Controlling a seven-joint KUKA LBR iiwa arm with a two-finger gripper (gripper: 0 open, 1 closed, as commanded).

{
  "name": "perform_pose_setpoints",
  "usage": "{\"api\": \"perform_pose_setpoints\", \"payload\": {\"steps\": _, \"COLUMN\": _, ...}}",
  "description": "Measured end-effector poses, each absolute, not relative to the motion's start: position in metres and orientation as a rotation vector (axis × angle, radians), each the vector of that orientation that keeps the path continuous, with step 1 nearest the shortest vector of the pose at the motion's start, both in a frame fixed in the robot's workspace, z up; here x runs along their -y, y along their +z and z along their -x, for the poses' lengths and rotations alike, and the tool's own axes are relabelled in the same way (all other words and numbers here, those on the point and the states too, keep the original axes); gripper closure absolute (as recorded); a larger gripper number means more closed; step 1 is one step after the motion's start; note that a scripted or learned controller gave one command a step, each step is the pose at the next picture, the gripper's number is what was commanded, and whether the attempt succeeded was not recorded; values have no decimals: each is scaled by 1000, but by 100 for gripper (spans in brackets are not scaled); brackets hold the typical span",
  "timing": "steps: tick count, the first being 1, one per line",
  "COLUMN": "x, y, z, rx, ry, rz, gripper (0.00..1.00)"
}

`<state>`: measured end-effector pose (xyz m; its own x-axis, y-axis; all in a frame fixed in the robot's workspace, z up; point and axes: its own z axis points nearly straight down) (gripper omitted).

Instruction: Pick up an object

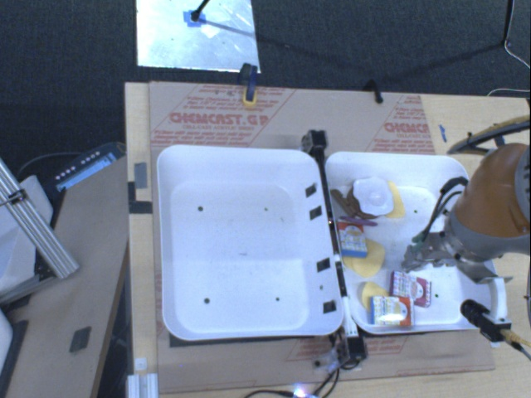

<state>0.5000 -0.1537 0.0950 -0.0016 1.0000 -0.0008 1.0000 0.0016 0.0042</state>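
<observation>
Over the right bin (pixel 448 166), pincer (pixel 421 254) is hung low above the clutter; nothing is seen gripped.
L to R: left bin (pixel 241 172) bare, red-white packet (pixel 410 287) lies just below pincer — descent should be centred on it, clear of yellow pieces (pixel 369 259); jaw gap can't be told.

Single fixed camera above the bench (pixel 274 110), angled down, both white bins (pixel 241 239) framed mid-distance

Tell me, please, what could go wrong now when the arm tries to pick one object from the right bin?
1. The objects lie crowded: the red-and-white packet touches the small box, so the gripper might catch two or push one away.
2. The yellow flat pieces look thin and may slip out.
3. The packet sits close to the right bin wall, so fingers could hit it.
</observation>
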Motion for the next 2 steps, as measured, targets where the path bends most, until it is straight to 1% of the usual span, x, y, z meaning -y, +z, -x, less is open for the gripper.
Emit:
{"api": "perform_pose_setpoints", "payload": {"steps": 1, "x": 150, "y": 273, "z": -490, "rx": -2215, "ry": 16, "rz": -2203, "gripper": 100}}
{"api": "perform_pose_setpoints", "payload": {"steps": 2, "x": 148, "y": 427, "z": -488, "rx": -2214, "ry": 18, "rz": -2201, "gripper": 100}}
